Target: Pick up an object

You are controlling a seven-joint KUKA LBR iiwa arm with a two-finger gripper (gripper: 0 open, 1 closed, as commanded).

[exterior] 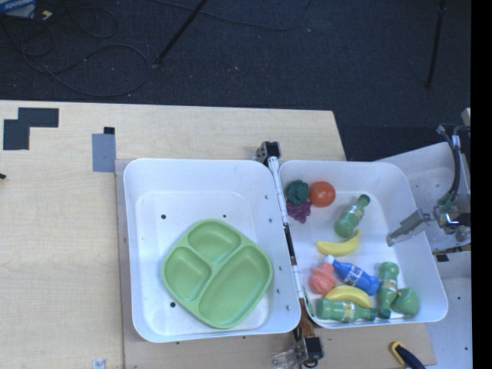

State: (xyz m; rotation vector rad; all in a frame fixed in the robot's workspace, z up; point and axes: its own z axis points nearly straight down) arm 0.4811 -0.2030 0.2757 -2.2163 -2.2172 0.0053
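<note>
Two shallow white bins sit side by side on the pale wooden desk (61, 244), and all the action is going to be in the right-hand white bin (419, 187), because that's where the toys are piled. The left-hand white bin (138, 183) only carries a light green divided plastic plate (217, 273).

As far as I can judge, we're right at the start of the pick: nothing is lifted, and the metal hand (415, 225) is hanging over the right edge of the toy bin, poking in from the side. Whether it's spread or pinched I honestly cannot tell from here, it's just a grey sliver at this angle. Nothing is visibly in its grip.

Closest candidates, I'd say: the small green plastic bottle with a label (351, 216) and the yellow toy banana (339, 245), both a bit to the left of the hand with bare bin floor between. Further back near the divider are a red-orange toy tomato (322, 194) and a dark green and purple grape-like bunch (297, 199). Down at the front corner there's a messy heap: a blue and white toy bottle (355, 274), another banana, more green bottles, something pink.

Next move, my guess: swing over one of the loners, line up, then drop down. The heap looks like a recipe for a miss since everything there is touching.
</note>
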